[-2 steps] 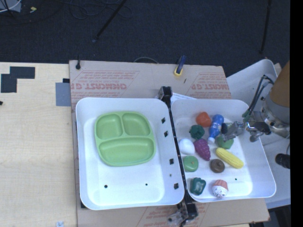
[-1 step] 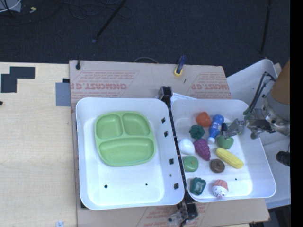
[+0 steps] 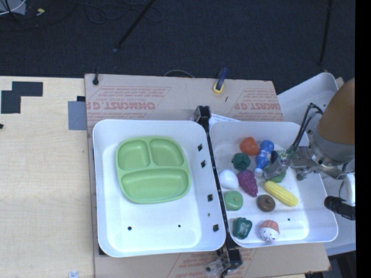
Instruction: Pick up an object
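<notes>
In right bin (image 3: 316, 227), just above yellow corn (image 3: 282, 194): gripper (image 3: 276, 170), jaw state unreadable, cannot tell whether anything is held. Advice: descend straight on one item, avoid crowding neighbours. Left of corn: purple grapes (image 3: 247, 182), white egg (image 3: 228, 179); below corn: brown donut (image 3: 266, 202). Far left of corn: left bin (image 3: 110, 225) with green divided plate (image 3: 153, 169).

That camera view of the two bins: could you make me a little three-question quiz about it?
1. True or false: the green tray lies in the left bin.
2. Which lies nearest the gripper? A) yellow corn B) green pepper C) white egg
3. Fill in: the purple grapes lie in the ___ bin.

Key: 1 true; 2 A; 3 right.
</notes>
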Controlling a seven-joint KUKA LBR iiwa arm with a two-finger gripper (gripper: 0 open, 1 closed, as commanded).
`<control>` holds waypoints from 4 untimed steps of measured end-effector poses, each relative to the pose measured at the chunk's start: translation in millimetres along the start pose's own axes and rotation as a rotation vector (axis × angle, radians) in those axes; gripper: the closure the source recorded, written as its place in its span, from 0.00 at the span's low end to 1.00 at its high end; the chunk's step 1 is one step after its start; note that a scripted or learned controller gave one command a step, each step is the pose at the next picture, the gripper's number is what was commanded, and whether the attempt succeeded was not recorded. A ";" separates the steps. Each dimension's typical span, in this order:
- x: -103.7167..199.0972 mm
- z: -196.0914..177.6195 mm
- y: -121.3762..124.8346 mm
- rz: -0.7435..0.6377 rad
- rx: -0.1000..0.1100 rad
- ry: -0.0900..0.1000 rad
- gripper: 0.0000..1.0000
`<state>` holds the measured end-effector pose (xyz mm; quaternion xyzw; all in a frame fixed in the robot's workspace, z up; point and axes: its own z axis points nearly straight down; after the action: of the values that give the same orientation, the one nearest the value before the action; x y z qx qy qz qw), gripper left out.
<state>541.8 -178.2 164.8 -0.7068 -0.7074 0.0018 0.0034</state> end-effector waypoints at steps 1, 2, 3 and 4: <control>-4.6 46.0 -2.9 0.000 -0.002 0.000 0.00; -2.1 79.2 -2.6 0.000 -0.003 0.000 0.00; -3.5 67.5 -2.8 0.004 -0.004 0.000 1.00; -15.6 12.2 -1.9 0.010 -0.010 -0.003 1.00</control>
<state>539.8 -193.7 152.6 -0.7102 -0.7040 -0.0005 -0.0013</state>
